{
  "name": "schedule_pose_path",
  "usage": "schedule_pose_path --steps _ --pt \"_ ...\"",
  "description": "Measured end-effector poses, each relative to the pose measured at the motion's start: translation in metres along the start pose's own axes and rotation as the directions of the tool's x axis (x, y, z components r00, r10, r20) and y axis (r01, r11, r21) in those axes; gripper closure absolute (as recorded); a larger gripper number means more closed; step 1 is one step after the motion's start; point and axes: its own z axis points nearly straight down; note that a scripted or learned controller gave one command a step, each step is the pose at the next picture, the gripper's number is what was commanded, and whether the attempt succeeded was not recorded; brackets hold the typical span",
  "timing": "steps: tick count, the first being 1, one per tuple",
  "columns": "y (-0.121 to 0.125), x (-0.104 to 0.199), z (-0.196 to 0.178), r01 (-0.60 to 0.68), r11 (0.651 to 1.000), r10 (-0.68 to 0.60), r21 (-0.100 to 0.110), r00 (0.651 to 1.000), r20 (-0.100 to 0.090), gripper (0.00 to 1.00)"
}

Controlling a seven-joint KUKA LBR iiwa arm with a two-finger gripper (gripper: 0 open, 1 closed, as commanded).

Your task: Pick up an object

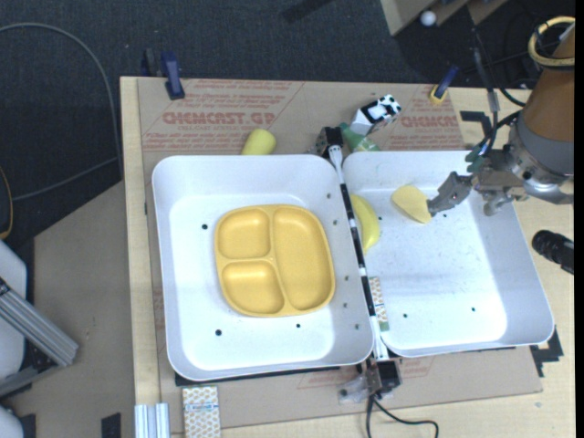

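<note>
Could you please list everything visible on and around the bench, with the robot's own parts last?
White bins: 2, white, side by side on the bench.
Divided plate: 1, yellow, three compartments, middle of the left bin.
Yellow wedge: 1, yellow, upper part of the right bin, just left of the gripper.
Banana-like piece: 1, yellow, right bin, against the wall shared with the left bin.
Yellow lump: 1, yellow, on the cardboard behind the left bin.
Clamps: 2, blue, rear edge of the cardboard.
Cardboard sheet: 1, brown, printed red, under the bins.
Gripper: 1, grey, over the right bin.
</note>
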Motion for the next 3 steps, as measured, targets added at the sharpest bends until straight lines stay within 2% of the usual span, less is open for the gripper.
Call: schedule_pose_path --steps 1,2,3 --pt "0.08 -0.012 0.171 0.0 1.0 0.0 -0.002 1.0 0.001 0.0" --pt "0.119 -0.072 0.138 -0.001 1.0 0.001 -0.004 1.0 0.003 0.0" --pt "0.119 -0.005 0.171 0.001 1.0 -0.001 0.001 1.0 -0.001 0.0"
